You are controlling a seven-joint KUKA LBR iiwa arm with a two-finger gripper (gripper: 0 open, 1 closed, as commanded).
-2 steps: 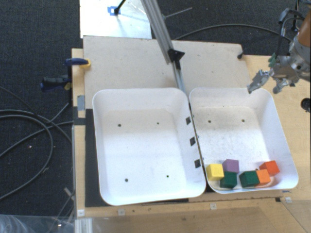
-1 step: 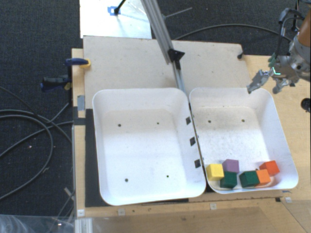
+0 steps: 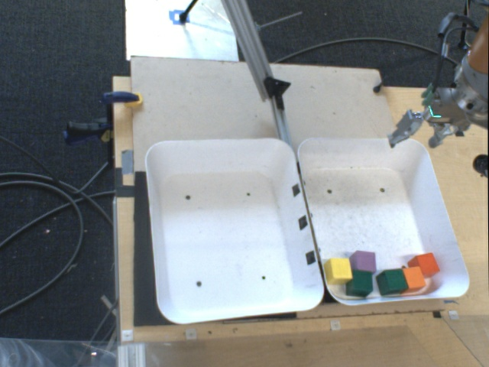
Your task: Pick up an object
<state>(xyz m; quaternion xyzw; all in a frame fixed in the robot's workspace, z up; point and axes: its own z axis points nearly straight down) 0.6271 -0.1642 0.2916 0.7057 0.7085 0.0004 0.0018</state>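
The left bin (image 3: 229, 228) sits beside the right bin (image 3: 367, 197), whose near corner holds a yellow block (image 3: 338, 269), purple block (image 3: 364, 261), two green blocks (image 3: 359, 284) and orange blocks (image 3: 419, 272), clustered together. Above the right bin's far right rim hangs the gripper (image 3: 422, 130), fingers spread, gripping nothing, well apart from the blocks.

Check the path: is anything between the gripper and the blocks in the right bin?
Nothing visible. The gripper hangs above the right bin's far rim; the blocks sit clustered in its near corner, with bare bin floor between.
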